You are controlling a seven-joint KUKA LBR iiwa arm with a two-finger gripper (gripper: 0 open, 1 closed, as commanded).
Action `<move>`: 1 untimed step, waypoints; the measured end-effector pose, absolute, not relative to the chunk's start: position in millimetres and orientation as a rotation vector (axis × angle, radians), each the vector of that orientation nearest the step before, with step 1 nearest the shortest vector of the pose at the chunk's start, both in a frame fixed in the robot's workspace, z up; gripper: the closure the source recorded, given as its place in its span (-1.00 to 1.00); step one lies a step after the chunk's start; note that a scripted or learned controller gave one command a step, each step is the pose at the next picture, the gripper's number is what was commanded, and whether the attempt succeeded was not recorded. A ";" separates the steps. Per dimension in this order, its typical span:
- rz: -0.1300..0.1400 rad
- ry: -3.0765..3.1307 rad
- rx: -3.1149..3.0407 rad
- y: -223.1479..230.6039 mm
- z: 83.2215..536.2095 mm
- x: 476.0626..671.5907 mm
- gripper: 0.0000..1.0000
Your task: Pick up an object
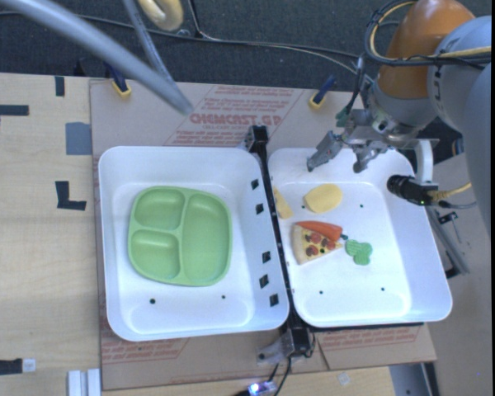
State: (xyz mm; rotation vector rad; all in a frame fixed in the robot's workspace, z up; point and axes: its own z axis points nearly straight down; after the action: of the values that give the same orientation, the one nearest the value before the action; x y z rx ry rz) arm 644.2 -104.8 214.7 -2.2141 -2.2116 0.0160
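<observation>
Light wooden bench surface [33,246] spans the lower part of the view, with dark carpet-like flooring along the top edge. On the bench lies a brown cardboard sheet [231,110] printed with red lettering, held by yellow-tipped clamps at its far corners.

Two shallow white bins sit side by side on the cardboard, joined by a black divider strip. The left bin [120,304] contains a green sectioned plate [181,236], which lies flat near the bin's centre and has three compartments.

The grey arm [466,64] with its orange band enters from the upper right. Its gripper [340,157] hangs over the far edge of the right bin [412,295], fingers spread apart with nothing between them. The fingertips are above and just beyond the yellow piece, not touching any object.

The right bin holds the small toy food items, grouped in its left half:
- a yellow rounded piece [323,197], nearest the gripper;
- a pizza slice [313,244] with red topping dots, near the bin's centre-left;
- an orange carrot [320,229], lying across the top edge of the pizza slice;
- a green broccoli-like piece [360,252], just beside the pizza slice's right tip;
- a small pale yellow piece [280,206] against the left wall.
</observation>
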 end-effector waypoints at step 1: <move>0.002 -2.222 -2.219 -104.5 223.9 646.9 -1.00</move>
State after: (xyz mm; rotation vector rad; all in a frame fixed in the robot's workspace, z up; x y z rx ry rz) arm 646.9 -104.5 223.9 -2.2187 -2.2224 0.0017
